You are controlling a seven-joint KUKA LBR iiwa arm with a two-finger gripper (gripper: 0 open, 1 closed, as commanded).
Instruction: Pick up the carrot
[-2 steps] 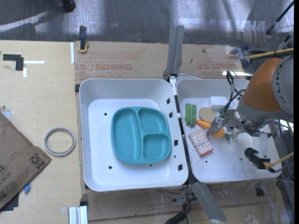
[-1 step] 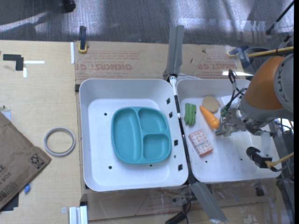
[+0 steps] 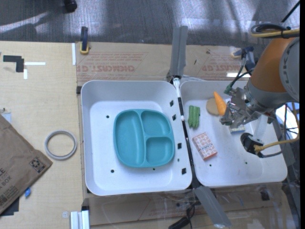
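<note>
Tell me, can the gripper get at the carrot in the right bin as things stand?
Probably yes. The gripper sits just right of the carrot, which lies partly on a tan disc. Nothing lies between them; the green piece and patterned box are off to the side.

The brown cardboard sheet (image 3: 128,61) behind the bins has red letters, upside down, too hard to read. The folded brown box (image 3: 16,163) at the left says "BOX".

The arm (image 3: 279,66) has a broad orange band with a pale grey link beside it and a darker grey wrist section below. The gripper (image 3: 234,119) is a cluster of grey metal parts. Black, yellow and green cables loop around the wrist
</note>
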